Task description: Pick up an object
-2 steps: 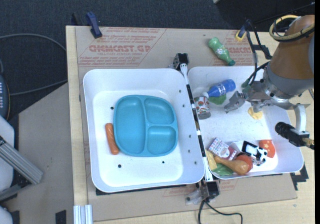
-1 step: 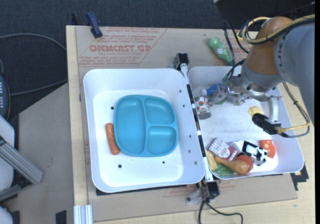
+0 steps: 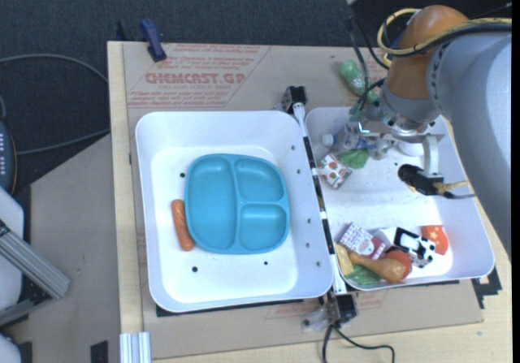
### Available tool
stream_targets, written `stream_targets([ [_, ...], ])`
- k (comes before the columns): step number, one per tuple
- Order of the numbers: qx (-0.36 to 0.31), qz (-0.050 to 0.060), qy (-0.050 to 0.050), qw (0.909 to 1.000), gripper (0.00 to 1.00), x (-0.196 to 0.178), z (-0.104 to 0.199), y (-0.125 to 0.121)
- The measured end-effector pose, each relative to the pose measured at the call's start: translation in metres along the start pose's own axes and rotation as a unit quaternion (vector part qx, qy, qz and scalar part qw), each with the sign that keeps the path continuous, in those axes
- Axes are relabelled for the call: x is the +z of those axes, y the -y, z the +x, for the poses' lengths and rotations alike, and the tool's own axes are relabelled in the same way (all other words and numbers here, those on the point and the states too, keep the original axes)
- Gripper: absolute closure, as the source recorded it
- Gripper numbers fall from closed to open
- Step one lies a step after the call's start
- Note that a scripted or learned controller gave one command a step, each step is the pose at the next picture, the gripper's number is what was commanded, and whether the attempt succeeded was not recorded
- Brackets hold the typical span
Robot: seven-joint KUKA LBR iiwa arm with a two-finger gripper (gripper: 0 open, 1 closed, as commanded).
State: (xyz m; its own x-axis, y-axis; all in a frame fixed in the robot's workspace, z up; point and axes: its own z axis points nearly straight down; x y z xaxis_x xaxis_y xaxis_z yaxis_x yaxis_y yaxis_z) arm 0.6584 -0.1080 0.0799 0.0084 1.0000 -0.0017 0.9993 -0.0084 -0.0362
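The gripper [image 3: 359, 136], its grasp impossible to judge, hung over a green object [image 3: 355, 158] near the right bin's [image 3: 479, 260] far-left corner; a straight, centred descent would likely serve best.

A divided plate [image 3: 237, 203] lies in the left bin [image 3: 154, 138], a sausage [image 3: 181, 224] touching its left edge.

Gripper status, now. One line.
Gripper: low over the top of the right bin, just above a green object; open or shut cannot be told from this view.
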Motion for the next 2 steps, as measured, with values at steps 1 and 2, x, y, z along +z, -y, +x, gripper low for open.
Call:
stream_targets([
  [1, 0.000, 0.000, 0.001, 1.0000, 0.00, 0.0000, 0.0006, 0.0000],
  [2, 0.000, 0.000, 0.001, 1.0000, 0.00, 0.0000, 0.0009, 0.0000],
])
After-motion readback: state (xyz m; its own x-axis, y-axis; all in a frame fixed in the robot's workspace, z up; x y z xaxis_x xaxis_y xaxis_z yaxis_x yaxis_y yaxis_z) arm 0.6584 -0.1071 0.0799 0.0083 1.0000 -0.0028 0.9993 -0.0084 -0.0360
